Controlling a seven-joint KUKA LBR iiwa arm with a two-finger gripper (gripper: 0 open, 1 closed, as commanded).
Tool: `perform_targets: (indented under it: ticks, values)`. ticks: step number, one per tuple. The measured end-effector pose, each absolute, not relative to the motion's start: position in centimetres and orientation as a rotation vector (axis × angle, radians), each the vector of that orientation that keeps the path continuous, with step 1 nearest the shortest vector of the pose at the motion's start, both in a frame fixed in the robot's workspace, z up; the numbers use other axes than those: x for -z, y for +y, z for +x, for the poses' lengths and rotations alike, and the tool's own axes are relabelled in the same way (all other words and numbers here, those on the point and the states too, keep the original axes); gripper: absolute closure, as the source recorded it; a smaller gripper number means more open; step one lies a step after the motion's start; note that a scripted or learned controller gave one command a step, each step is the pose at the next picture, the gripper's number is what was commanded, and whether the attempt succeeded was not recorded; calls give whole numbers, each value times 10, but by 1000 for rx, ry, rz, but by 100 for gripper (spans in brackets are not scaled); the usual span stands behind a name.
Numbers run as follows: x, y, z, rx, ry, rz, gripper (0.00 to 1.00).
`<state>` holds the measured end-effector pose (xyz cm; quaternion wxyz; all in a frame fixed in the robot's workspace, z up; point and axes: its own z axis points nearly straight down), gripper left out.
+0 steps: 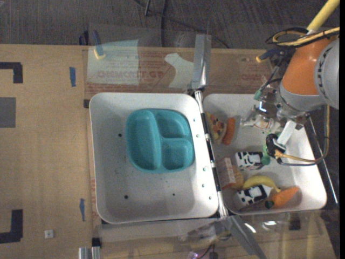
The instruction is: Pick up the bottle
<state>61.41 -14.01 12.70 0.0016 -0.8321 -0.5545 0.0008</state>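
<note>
Left bin (108,198): just a teal divided plate (159,140) sitting in the middle, well apart from everything else. Looks like the drop-off side to me.

Right bin (318,196): all the clutter lives here. A pizza slice toy (216,125) and a carrot-ish orange piece (230,130) sit up by the divider. There's also a banana (260,181), another carrot (284,196) and a brown block (228,171).

Bottle: two cow-spotted ones. One bottle (249,159) lies on its side mid-bin and is fairly free; the lower bottle (253,195) is wedged under the banana, touching the carrot. The mid-bin one is my guess for the easier grab.

Arm (310,69): comes in from the right, orange band up top, wrist tipped down over the upper part of the right bin.

Gripper (264,117): hovering above and a bit right of the mid-bin bottle, not touching it. Too much cable and glare down there — can't tell how wide it's set.

Next move: probably slide toward the divider and drop.
</note>
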Motion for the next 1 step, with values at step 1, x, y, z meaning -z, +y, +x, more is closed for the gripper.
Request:
perform_targets:
  ticks: [1]
  values:
    - [-137, -142, 615, 1, -1736, -2617, 100]
